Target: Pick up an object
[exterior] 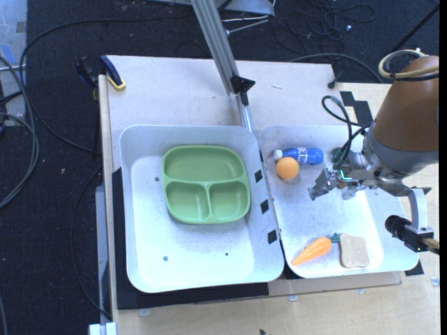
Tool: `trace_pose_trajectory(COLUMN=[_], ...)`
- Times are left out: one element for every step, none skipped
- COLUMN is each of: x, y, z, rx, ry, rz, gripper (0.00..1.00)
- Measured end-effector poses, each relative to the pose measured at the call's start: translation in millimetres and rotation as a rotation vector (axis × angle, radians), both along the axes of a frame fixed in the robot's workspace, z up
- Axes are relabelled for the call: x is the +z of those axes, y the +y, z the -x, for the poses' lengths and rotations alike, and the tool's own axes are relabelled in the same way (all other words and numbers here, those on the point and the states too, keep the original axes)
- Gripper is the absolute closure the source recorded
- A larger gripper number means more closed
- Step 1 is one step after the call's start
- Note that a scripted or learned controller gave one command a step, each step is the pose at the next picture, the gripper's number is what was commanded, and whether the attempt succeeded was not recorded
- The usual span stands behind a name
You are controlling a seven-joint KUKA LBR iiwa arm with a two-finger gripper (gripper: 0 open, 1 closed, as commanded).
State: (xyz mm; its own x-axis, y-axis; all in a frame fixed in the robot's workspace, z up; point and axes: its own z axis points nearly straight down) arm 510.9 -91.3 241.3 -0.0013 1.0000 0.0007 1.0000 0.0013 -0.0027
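In the right bin point(307, 222) lie an orange ball point(287, 168) and a blue bottle point(302, 155) at the back left, and a carrot point(312, 250) beside a tan slice of bread point(354, 251) at the front. My gripper point(334, 184) hangs over the middle of this bin, to the right of the ball and bottle and behind the bread. It touches none of the objects, and nothing shows between its fingers.
The left bin point(140, 243) holds a green three-compartment plate point(207, 184). A slanted metal pole point(218, 40) rises behind the bins. The arm's bulky orange-banded body point(412, 110) covers the right bin's back right corner. Cables lie on the dark floor around the bench.
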Motion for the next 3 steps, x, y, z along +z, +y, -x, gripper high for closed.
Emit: trace_pose_trajectory(x=[1, -60, -119], y=[0, -6, -12], z=[0, -3, 0], rx=[0.0, -0.002, -0.002], ry=[-0.002, 0.0, -0.001], rz=[0.0, 0.0, 0.0], gripper=[0.0, 0.0, 0.0])
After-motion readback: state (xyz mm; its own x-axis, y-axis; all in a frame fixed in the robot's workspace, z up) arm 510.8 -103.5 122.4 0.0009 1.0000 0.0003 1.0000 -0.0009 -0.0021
